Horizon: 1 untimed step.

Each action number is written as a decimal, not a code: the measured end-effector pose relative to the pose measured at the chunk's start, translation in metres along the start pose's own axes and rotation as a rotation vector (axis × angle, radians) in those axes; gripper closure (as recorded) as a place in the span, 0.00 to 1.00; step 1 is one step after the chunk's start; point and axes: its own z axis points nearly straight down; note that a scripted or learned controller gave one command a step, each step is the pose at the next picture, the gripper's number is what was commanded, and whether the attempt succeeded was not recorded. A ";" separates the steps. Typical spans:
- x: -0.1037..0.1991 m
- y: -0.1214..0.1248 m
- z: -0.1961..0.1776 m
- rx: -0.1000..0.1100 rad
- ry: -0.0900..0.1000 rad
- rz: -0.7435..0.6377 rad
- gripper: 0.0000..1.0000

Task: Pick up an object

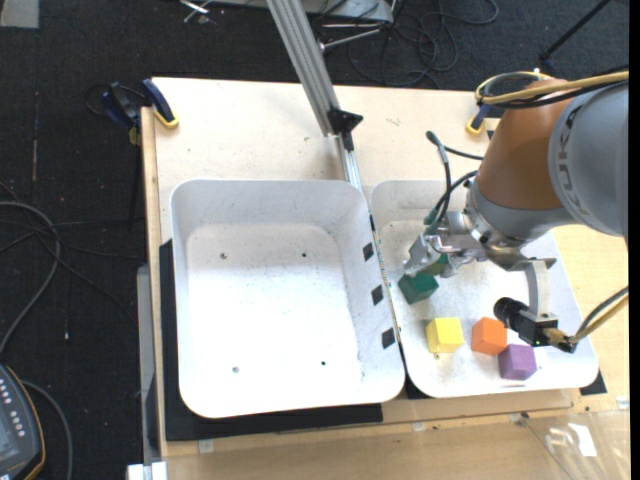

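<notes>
green block [419,287], yellow block [445,334], orange block [489,336], purple block [517,361]

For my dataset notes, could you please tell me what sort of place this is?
Probably a robotics lab: a wooden bench with two white bins, the robot arm over small coloured blocks, and loose cables on dark carpet.

A robotics lab. A grey and orange arm [545,168] reaches over a wooden worktop [250,133] bearing two white bins [195,208], with clamps [150,98] at the worktop's far corners and a metal rail [300,48] rising from its far edge. Loose cables [440,18] lie on the dark carpet [70,218] around it.
</notes>
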 end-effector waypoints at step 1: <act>0.067 -0.011 0.004 0.010 0.000 0.000 1.00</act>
